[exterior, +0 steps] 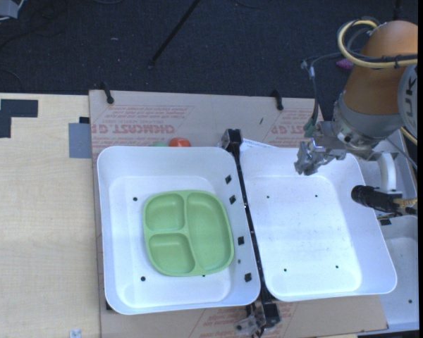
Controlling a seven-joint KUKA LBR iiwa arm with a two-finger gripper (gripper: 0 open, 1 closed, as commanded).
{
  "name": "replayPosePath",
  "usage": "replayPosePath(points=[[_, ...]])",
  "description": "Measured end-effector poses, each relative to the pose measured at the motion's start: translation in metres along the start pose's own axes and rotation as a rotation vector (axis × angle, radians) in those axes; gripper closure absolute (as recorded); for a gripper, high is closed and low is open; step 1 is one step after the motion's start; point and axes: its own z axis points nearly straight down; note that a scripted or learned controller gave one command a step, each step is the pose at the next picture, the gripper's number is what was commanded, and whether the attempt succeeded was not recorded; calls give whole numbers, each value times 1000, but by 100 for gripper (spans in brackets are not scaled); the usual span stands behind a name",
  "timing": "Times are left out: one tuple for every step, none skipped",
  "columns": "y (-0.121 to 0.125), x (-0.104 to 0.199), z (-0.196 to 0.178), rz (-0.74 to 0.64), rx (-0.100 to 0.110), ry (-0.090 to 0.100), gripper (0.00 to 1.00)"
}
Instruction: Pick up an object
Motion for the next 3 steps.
replayPosePath(points=[[5, 50, 0, 1, 0, 0, 100], [4, 101, 23, 1, 5, 0, 100], [8, 162, 25, 0, 2, 0, 100]])
